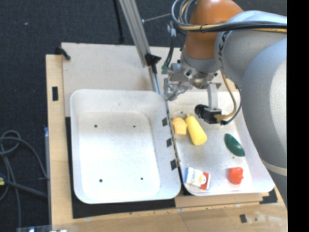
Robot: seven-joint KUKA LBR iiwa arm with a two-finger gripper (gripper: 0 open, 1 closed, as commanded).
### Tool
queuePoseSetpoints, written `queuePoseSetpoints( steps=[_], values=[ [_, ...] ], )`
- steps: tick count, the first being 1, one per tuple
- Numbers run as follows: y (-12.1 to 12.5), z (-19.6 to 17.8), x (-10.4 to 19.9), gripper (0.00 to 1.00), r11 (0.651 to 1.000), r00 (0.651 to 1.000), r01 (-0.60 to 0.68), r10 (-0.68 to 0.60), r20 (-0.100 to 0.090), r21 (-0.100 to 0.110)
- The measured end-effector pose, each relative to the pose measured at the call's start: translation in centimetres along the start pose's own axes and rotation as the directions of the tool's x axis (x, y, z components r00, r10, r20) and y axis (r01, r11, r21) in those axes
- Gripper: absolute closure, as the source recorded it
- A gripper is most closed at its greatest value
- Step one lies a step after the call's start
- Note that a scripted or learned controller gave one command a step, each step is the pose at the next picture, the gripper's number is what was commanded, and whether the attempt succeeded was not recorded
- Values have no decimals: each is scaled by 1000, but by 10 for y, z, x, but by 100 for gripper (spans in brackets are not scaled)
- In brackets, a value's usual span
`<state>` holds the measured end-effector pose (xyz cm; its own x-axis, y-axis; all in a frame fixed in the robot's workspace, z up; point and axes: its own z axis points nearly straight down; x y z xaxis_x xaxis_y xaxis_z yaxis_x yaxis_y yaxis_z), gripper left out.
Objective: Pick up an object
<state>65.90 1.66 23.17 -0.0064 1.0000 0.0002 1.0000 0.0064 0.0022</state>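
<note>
fingers point(173, 92) state unclear; right bin point(251, 175): smooth yellow cylinder point(196, 130), green oval point(234, 145), red lump point(235, 175).

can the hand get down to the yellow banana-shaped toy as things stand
Probably yes. The hand hangs over the right bin's far end, and the yellow toy lies just nearer the camera, nothing on top. A smaller yellow piece crowds its left side.
</note>
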Motion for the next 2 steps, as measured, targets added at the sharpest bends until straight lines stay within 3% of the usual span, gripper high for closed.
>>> queuePoseSetpoints(
  steps=[1,2],
  values=[
    [9,0,62,100,1000,1000,2,-2,-1,0],
    [9,0,58,0,1000,1000,-2,2,2,1]
  ],
)
